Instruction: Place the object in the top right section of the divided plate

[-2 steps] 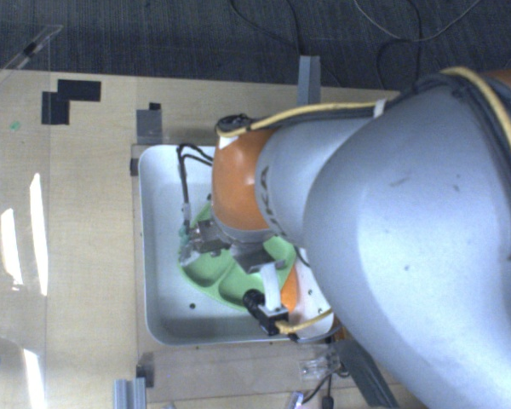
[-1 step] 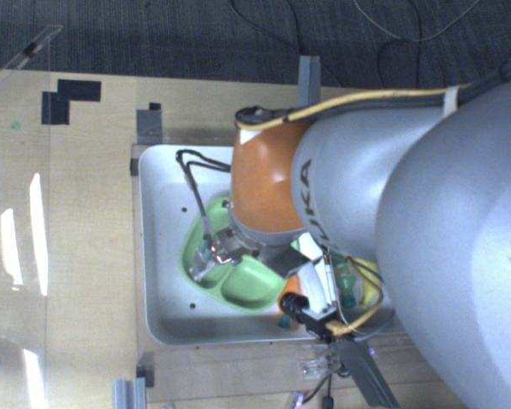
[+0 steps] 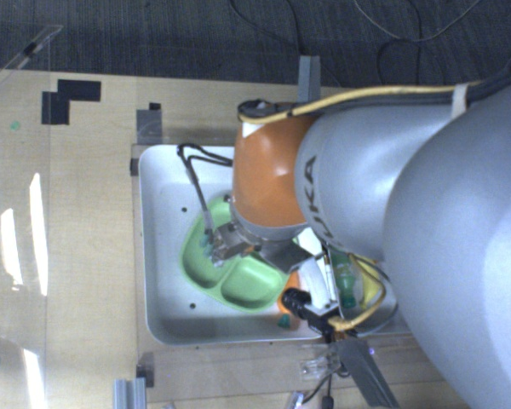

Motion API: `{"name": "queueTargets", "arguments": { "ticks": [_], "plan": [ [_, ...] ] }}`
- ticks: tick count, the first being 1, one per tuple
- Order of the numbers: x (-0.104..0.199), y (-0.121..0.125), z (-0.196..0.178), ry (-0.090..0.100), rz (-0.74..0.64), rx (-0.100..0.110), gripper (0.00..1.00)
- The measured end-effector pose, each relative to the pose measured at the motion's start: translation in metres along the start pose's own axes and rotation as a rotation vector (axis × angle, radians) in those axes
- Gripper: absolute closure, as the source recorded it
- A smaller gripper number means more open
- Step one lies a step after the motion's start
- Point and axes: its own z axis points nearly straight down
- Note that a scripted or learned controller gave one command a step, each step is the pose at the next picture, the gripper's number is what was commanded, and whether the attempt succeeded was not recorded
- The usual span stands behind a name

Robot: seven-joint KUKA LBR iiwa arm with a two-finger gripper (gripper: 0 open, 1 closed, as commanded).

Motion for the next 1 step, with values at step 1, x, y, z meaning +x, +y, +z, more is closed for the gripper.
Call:
{"name": "queueTargets", "arguments": {
  "ticks": [1],
  "plan": [
    [-0.0623,-0.0314,-0.042,-0.002,0.026,0.002,1.0]
  ]
}}
